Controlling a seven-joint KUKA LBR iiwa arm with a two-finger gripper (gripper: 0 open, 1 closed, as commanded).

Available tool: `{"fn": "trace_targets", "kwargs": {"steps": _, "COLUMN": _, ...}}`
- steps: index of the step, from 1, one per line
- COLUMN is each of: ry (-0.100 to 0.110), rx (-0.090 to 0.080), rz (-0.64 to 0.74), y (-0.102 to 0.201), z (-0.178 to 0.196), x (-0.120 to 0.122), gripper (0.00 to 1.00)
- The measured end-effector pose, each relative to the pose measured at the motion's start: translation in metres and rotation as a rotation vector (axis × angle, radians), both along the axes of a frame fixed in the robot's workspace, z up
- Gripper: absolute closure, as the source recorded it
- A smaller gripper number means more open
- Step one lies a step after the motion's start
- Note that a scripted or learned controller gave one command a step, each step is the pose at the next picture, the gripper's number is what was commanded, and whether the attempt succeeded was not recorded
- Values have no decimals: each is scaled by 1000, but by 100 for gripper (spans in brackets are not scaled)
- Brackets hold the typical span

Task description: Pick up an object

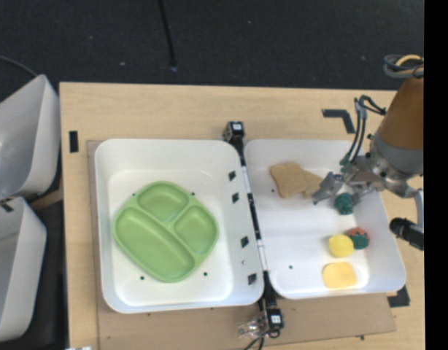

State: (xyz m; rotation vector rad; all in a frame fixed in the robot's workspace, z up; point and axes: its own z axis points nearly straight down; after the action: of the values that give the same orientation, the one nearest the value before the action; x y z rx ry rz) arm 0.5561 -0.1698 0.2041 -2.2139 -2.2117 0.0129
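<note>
Dark flooring surrounds the wooden bench point(173, 111) we look down on. At left, we see a green divided plate point(165, 230) lying in the left bin point(107, 195). In the right bin point(304, 283) we find a tan slice point(291, 179), a dark green object point(345, 204), a yellow ball point(341, 246) touching a small red-and-green piece point(360, 238), and a yellow disc point(339, 275). Our arm's gripper point(341, 188) hangs just above the dark green object; we cannot tell how wide it stands or whether it grips anything.

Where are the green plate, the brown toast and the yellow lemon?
Green plate point(165, 230): camera view, on the divider between its compartments.
Toast point(292, 179): camera view, middle of its brown top.
Lemon point(341, 246): camera view, middle of its round yellow side.
</note>
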Motion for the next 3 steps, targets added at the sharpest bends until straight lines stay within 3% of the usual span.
{"fn": "trace_targets", "kwargs": {"steps": 1, "ry": -11, "rx": -2, "rz": 3, "y": 0, "z": 6, "x": 3, "gripper": 0}}
{"fn": "trace_targets", "kwargs": {"steps": 3, "ry": -7, "rx": -2, "rz": 0, "y": -9, "z": -92, "x": 0, "gripper": 0}}
